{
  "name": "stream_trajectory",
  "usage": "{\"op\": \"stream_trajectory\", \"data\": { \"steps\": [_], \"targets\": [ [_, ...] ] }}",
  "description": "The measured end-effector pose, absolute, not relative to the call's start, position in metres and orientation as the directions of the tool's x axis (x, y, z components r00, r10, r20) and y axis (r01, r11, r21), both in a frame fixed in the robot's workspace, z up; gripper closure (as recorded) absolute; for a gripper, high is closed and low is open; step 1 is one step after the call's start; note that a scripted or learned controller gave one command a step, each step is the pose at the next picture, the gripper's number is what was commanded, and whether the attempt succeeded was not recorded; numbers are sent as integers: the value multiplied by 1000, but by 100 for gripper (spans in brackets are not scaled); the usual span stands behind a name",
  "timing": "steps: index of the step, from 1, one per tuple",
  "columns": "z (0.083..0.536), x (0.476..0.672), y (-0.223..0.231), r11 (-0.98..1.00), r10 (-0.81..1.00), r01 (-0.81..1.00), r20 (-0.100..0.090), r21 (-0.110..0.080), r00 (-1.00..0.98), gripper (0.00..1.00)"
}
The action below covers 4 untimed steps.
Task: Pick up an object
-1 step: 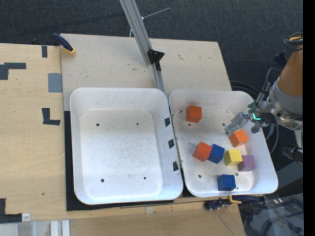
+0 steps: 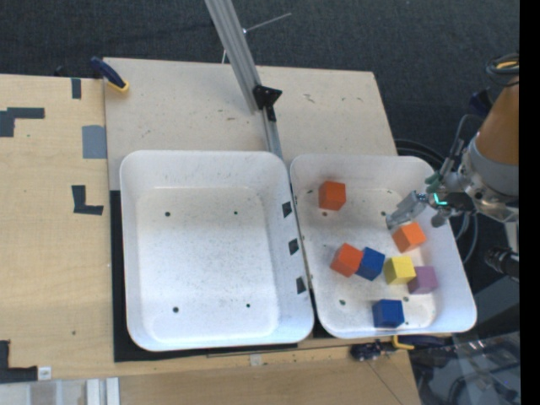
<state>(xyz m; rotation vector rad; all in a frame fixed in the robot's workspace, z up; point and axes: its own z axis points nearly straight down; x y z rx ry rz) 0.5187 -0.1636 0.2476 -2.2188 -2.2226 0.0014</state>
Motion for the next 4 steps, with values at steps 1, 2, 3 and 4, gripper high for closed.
{"op": "stream_trajectory", "data": {
  "steps": [1, 2, 3, 4],
  "targets": [
    [199, 523, -170, 0, 1000, 1000, 0, -6, 0, 0],
    [155, 524, -167, 1, 1000, 1000, 1, -6, -1, 0],
    [96, 527, -171, 0, 1000, 1000, -3, 6, 0, 0],
    [105, 525, -169, 1, 1000, 1000, 0, 1, -1, 100]
  ]
}}
